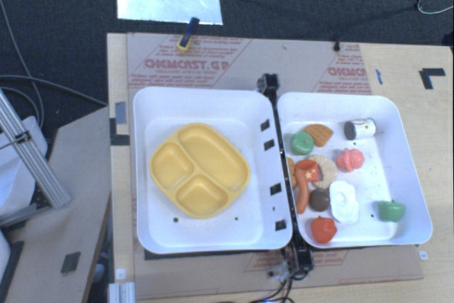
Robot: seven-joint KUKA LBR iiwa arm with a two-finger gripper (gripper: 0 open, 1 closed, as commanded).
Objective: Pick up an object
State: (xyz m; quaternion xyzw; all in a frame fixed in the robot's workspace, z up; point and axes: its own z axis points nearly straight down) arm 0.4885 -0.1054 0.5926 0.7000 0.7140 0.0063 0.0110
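Red tomato (323,229) sits at the right bin's (408,152) near edge — green pepper (391,210) beside it, yellow tray (199,169) in the left bin (152,223) — pincer state, can't tell.

Two shallow bins sit side by side on the bench, touching along their inner edges. The left bin (152,223) holds a divided tray (199,169) near its centre. The right bin (404,152) holds a crowd of toy foods: a cookie (317,133) and a small can (360,128) toward the far edge, a sausage (303,189) along the inner edge, a tomato (323,229) in the near inner corner, and a pepper (391,210) by the near outer corner.
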